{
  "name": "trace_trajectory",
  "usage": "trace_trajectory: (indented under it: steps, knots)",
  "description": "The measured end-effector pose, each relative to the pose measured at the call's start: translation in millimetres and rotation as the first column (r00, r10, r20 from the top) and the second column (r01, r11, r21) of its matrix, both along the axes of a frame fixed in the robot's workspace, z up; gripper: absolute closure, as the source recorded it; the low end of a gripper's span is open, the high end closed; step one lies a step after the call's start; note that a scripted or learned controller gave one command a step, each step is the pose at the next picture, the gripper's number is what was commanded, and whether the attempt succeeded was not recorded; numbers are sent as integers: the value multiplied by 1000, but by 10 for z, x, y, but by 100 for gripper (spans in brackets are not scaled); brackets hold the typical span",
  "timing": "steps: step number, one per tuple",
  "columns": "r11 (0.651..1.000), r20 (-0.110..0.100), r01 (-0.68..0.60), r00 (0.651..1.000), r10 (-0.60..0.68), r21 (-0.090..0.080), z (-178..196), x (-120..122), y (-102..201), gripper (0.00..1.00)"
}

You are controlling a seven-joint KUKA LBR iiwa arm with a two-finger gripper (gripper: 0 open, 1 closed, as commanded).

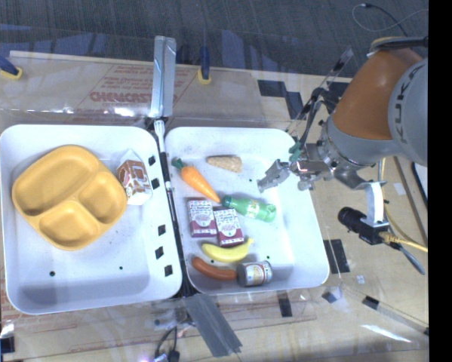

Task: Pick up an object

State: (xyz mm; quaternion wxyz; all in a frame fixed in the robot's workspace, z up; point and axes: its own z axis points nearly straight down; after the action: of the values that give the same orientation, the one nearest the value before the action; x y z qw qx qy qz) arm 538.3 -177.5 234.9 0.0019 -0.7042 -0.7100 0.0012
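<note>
Green bottle: nearest candidate to the gripper, lying on its side mid right bin, at about 7 o'clock from the fingertips, near but not touching.
Handling (judgement): looks like light plastic, stiff, smooth and round, so likely to roll or slip. Best taken across the body, fingers square to its long axis, not at the cap end.
Gripper: hovers over the right bin's 3 o'clock side, fingers parted, nothing between them.
Carrot: 10 o'clock from the bottle, apart from it. Tapered and probably stiff; grip at the thick end.
Juice cartons: two, side by side and touching, just at 8 o'clock from the bottle. Flat faces, likely light; tight spacing leaves little finger room.
Banana: 6 o'clock from the bottle, just below the cartons. Curved, probably soft-skinned.
Sausage: red-brown, under the banana, at the bin's 6 o'clock wall.
Can: small, on its side, touching the sausage's right end. Hard, rolls.
Bread piece: tan, alone at the bin's 12 o'clock; open space around it, easy approach.
Right bin: count is 1 bottle, 1 carrot, 2 cartons, 1 banana, 1 sausage, 1 can, 1 bread piece.
Left bin: 1 yellow divided plate, 1 small carton just at the plate's 3 o'clock edge.
</note>
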Motion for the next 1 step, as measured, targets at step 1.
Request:
trace_trajectory:
  steps: [1]
  knots:
    - [912,1,-410,912,410,1,-576,90,682,0]
